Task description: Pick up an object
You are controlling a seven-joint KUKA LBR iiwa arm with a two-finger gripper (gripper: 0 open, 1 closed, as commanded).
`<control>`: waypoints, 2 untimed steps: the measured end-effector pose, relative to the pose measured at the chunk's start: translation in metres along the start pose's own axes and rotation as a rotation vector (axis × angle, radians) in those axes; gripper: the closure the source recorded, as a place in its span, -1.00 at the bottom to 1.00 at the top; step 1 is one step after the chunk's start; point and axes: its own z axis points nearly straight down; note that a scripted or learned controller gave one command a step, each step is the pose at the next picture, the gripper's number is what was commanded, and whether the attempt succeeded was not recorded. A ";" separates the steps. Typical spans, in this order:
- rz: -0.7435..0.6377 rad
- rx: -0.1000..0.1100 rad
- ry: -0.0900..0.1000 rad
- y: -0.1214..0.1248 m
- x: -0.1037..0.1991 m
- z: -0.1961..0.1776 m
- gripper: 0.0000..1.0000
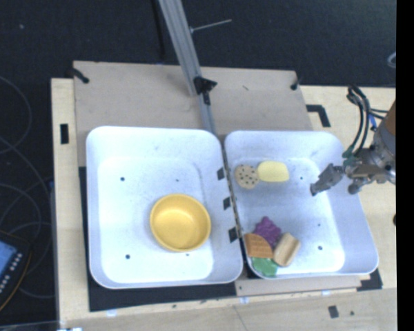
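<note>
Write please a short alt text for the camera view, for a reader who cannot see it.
The gripper hangs over the right bin, which has a cookie, a yellow piece and a heap of toy food. A yellow bowl sits in the left bin.

We identify a robotics lab: a surface (65, 185) with two white bins (110, 185), loose cables (14, 157), and a camera mast (183, 40).
</note>
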 end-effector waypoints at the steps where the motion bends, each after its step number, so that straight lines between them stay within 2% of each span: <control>1: 0.001 0.000 0.000 0.000 0.000 0.000 -1.00; 2: 0.005 0.006 -0.001 0.007 0.000 0.060 -1.00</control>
